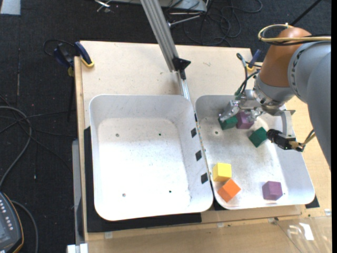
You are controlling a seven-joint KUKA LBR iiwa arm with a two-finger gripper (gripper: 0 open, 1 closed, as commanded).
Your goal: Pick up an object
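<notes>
From the overhead camera I see the gripper (238, 111) reaching in from the right, low over the far part of the right bin (295, 181). I cannot tell how wide it stands; the metal parts blur together at this angle.

Right at the gripper's tip sits a dark green block (228, 122), touching or nearly touching a purple block (244, 121) just beside it on the arm's side. I cannot say either one is between the gripper's fingers. A second green block (258, 137) lies a little nearer the camera than the gripper, close to the purple one but apart from it.

Well away from the gripper, toward the near rim of the same bin, I see a yellow cube (221, 171) with an orange cube (229, 190) just beside it, and another purple cube (271, 190) off on its own to their right.

The left bin (105, 109) lies beyond the gripper's tip, across the shared rim, both bins resting on the desk (126, 62).
</notes>
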